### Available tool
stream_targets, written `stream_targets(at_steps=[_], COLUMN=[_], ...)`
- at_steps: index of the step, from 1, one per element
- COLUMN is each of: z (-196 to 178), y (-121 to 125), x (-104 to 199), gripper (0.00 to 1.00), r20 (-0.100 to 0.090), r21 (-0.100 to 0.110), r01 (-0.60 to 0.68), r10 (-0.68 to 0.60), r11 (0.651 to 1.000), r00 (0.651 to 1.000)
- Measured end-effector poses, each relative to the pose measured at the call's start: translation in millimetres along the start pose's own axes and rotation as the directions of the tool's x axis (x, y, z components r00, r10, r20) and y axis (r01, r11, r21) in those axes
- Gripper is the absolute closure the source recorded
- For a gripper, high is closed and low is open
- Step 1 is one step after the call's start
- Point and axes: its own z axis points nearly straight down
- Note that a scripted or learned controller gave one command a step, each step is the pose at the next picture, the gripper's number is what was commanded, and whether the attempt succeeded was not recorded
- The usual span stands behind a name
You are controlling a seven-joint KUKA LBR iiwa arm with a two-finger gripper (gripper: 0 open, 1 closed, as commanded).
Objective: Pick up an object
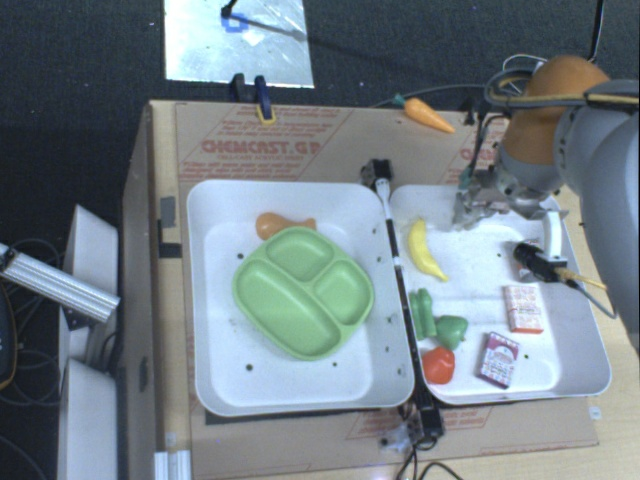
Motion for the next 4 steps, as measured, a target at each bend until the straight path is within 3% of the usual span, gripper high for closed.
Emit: stream_targets(at_steps=[1,2,3,4], z=[0.2,11.5,11.4,11.2], y=[-0.1,-1.4,-1.2,-1.1], x=[0.0,-11.6,2.0,-3.0], gripper=[0.0,0.0,0.0,0.0], r20=[0.0,-0.001,-0.001,-0.001], r21=[0.0,0.004,0.004,0.003], r01=[0.0,-0.004,-0.002,-0.003], r10=[0.0,0.004,0.002,0.003], r11=[1.0,1.0,1.0,1.0], r00=[1.0,1.0,1.0,1.0])
